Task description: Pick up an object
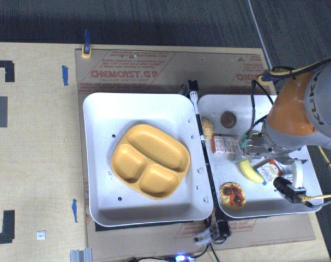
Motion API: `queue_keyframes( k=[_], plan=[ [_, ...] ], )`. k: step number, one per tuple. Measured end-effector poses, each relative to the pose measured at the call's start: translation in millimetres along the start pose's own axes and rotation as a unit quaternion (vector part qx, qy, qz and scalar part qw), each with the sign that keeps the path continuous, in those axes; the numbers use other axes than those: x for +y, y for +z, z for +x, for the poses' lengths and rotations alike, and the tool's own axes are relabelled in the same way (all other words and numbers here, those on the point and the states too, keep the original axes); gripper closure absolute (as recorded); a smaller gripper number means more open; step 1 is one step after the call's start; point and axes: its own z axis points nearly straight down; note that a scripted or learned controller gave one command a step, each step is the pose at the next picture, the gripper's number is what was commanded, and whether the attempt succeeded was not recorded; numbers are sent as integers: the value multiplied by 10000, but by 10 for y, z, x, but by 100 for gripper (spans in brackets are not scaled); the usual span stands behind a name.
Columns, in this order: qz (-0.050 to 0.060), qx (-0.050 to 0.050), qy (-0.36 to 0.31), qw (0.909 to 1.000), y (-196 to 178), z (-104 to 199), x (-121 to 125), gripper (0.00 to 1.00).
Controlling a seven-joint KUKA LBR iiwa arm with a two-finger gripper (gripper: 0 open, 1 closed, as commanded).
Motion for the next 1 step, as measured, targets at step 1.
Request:
queue_keyframes(
  k=[1],
  plan=[
    [29, 16, -14, 10000, -884, 686, -452, 100]
  ],
)
